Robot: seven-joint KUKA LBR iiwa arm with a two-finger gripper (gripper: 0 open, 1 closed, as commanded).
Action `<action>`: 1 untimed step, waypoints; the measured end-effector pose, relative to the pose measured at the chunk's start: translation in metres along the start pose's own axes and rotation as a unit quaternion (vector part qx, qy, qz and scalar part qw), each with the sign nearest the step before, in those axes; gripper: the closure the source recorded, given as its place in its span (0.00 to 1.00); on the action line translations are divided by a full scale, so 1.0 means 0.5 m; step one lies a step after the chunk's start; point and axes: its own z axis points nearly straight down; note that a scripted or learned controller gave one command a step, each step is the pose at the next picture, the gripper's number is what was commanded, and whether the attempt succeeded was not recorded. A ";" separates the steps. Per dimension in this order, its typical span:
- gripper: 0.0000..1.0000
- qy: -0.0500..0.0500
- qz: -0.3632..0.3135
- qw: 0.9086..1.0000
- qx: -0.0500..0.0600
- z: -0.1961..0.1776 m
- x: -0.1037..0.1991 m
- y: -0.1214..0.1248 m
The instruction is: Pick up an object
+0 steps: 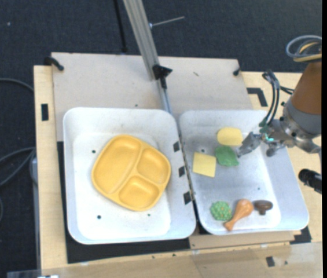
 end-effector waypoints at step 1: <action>0.00 -0.001 0.001 1.000 0.003 0.119 -0.008 -0.017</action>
